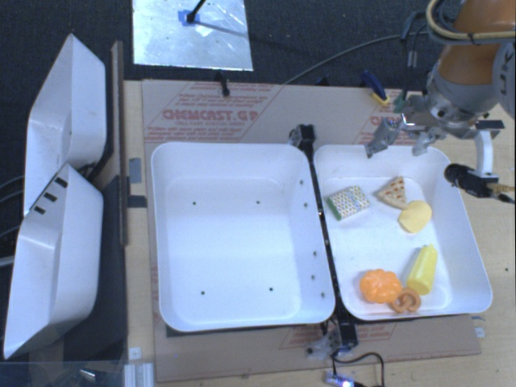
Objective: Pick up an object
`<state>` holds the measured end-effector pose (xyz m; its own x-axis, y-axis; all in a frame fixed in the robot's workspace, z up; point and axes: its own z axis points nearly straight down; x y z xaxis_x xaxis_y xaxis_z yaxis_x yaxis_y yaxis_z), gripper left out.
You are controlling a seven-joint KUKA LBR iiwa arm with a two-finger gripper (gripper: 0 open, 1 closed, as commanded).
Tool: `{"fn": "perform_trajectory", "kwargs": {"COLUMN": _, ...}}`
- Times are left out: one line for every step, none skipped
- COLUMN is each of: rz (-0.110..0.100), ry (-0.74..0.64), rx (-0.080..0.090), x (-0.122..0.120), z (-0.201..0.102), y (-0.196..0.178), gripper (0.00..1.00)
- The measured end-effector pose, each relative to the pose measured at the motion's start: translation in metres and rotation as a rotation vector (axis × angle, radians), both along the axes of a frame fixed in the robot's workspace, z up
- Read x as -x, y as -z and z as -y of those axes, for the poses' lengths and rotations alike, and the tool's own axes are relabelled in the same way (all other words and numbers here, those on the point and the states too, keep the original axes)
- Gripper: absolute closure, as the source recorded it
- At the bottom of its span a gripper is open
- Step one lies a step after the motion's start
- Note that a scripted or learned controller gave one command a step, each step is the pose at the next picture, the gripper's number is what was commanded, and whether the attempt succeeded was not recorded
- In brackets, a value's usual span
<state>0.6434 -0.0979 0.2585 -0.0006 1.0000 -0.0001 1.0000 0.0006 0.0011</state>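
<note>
The tool (pixel 401 138) hangs over the far rim of the right bin (pixel 466 240), its two fingers spread wide with nothing between them. The arm (pixel 476 31) above it comes in from the right, with its orange band near the top corner.

All the things to pick lie in the right bin, nearer the camera than the tool. Closest to the tool is a tan wedge (pixel 393 192), just below it and apart from its fingers. Beside the wedge toward the left bin (pixel 238 236) sits a small green-edged patterned block (pixel 348 203). A pale yellow round piece (pixel 415 216) lies just past the wedge on the other side. Farther from the tool, near the bin's front wall, are a yellow cylinder (pixel 422 269), an orange lump (pixel 379 285), and a small brown pretzel (pixel 405 301) touching the lump.

Both bins rest on the bench (pixel 201 111).
</note>
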Motion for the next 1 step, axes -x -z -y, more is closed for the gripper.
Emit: {"fn": "perform_trajectory", "kwargs": {"rz": -0.008, "ry": 0.007, "rx": 0.000, "x": 0.0616, "z": 0.0657, "y": 0.0945, "gripper": 0.00}}
